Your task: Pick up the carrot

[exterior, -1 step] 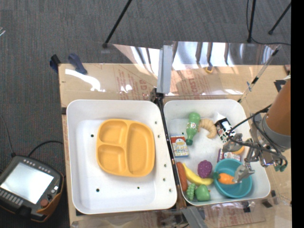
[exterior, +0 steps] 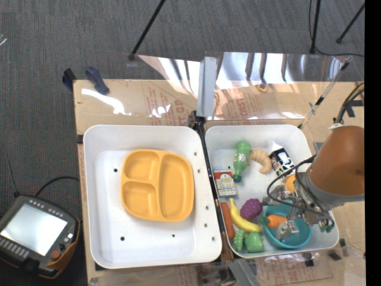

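The carrot (exterior: 273, 221), a short orange piece with a green end, lies on the left rim of a teal bowl (exterior: 287, 234) at the front of the right bin (exterior: 297, 131). My gripper (exterior: 291, 226) hangs over the bowl just right of the carrot, close to it or touching it. The grey arm with its orange band (exterior: 338, 162) reaches in from the right and hides part of the bowl and the bin's right side.
Around the bowl in the right bin lie a purple grape bunch (exterior: 251, 208), a banana (exterior: 243, 217), a long red-orange piece (exterior: 227, 220), green items (exterior: 249, 241), a green bottle (exterior: 241, 158), a croissant (exterior: 261, 158) and a small carton (exterior: 224, 183). A yellow divided plate (exterior: 158, 185) sits in the left bin (exterior: 95, 159).
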`<state>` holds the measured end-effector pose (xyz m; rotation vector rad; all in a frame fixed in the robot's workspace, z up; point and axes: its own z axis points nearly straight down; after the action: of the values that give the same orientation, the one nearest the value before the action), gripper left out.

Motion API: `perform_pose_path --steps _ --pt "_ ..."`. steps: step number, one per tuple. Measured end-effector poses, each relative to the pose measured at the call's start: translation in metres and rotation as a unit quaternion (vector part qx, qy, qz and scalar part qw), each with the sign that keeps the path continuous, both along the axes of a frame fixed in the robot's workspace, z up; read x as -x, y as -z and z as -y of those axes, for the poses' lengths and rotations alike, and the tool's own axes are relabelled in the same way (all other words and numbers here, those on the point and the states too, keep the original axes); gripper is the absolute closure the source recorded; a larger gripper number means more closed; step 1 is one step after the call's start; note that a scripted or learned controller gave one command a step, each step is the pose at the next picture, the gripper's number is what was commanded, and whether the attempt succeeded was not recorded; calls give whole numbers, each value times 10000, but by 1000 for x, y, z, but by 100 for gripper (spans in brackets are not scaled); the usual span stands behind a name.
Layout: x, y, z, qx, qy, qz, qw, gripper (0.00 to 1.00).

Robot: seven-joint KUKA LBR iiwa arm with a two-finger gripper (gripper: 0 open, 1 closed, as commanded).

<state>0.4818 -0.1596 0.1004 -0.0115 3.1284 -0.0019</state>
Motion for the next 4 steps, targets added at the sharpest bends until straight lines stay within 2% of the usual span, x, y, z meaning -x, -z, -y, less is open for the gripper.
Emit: perform_pose_path --steps 1,2,3,4 --pt "0 8 -26 -1 847 5 9964 0" --pt "-14 10 -60 13 1132 3 9936 0" --pt "-2 4 -63 62 1998 119 9797 0" --pt "-8 -7 -67 32 1964 216 9803 100"
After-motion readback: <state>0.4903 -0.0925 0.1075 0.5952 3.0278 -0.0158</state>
